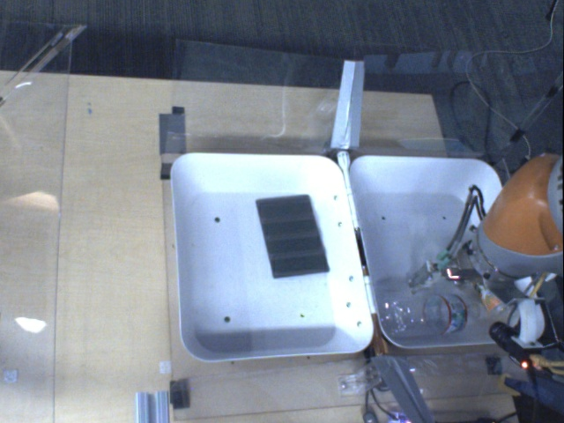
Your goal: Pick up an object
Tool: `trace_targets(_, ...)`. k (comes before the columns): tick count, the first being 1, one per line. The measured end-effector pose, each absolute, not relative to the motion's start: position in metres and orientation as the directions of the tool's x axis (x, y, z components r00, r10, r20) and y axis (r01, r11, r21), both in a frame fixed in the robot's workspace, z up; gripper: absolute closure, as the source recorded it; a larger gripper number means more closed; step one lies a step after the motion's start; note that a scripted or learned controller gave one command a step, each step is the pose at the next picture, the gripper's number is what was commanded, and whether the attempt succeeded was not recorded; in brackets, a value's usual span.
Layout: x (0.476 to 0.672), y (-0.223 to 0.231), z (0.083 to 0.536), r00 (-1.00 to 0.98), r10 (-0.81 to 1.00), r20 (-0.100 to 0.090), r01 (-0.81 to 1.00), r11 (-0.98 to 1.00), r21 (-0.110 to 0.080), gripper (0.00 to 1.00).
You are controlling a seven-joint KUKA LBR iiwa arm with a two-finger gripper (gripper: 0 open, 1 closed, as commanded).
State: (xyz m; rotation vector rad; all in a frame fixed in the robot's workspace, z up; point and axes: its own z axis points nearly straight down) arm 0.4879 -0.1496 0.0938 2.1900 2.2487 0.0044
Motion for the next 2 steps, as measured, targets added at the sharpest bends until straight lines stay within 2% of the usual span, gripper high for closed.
trace_targets(1,0.576,-0.133,0.089,-0.037,0.999,-0.001,0.999,0.037,0.013,0.0)
trace_targets(2,0.637,-0.151,0.109,-0.014,1.0,-0.001,1.0,0.014,0.008,0.0)
